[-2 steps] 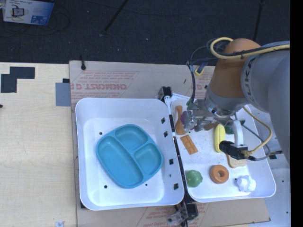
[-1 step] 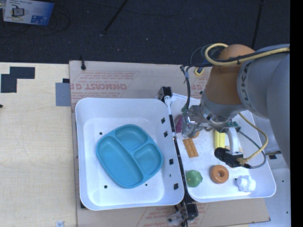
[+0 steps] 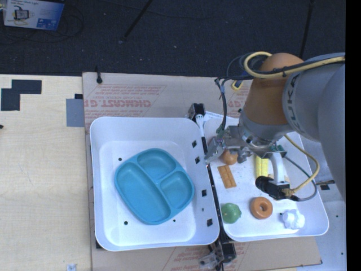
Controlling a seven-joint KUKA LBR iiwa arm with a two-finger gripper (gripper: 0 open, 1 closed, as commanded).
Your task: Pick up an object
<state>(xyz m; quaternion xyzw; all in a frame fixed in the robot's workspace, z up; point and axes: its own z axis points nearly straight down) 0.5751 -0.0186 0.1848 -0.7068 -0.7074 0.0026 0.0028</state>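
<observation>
The gripper (image 3: 228, 151) dips low into the right bin (image 3: 316, 219), right over a small brown object (image 3: 229, 157) beside the orange cracker (image 3: 227, 177), seemingly lining up a grab, though I cannot tell how its fingers stand.

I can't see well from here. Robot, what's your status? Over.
Gripper low in right bin, fingers unclear. Small brown piece just beneath it. Orange strip, green object, orange ring lie nearby.

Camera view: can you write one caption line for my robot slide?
Robot arm's gripper hangs low over toy food in the right bin; a blue divided plate lies in the left bin.
</observation>
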